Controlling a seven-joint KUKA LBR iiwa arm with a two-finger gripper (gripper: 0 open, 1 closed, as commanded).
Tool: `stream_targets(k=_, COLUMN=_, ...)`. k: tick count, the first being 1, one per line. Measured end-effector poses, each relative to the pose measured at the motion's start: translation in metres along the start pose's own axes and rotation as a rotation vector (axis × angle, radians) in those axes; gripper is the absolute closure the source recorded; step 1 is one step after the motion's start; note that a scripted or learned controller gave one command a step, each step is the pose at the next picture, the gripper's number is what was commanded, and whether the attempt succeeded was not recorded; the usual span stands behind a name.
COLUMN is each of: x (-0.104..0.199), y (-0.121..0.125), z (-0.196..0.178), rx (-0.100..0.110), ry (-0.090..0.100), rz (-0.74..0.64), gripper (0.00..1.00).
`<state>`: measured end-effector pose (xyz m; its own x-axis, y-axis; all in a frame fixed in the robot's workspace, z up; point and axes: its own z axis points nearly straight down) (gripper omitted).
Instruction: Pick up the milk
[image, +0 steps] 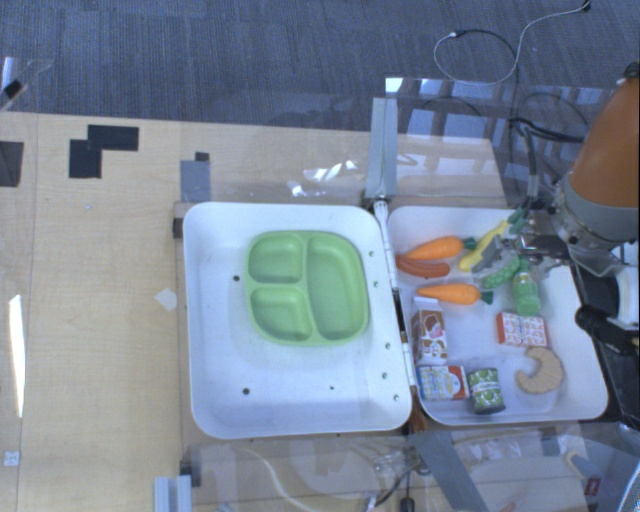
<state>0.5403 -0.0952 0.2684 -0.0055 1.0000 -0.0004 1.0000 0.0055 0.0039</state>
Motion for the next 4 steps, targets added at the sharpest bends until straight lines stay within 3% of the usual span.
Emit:
stream_targets(k=1, x=-0.029, y=0.017, z=0.174, rx=-0.002, ry=0.000, rz=-0.087, gripper=0.00)
stream_targets(k=2, x=-0.002, y=-0.030, z=0.173, rx=-0.030, ry=-0.021, rz=-0.237, gripper=0.00)
stream_targets(k=3, x=0.003, y=-0.030, z=0.164, rx=-0.027, ry=-0.012, rz=-0.244, gripper=1.00)
stream_targets(k=4, x=0.095, y=-0.052, z=0.083, rx=-0.002, ry=0.001, rz=-0.240, gripper=1.00)
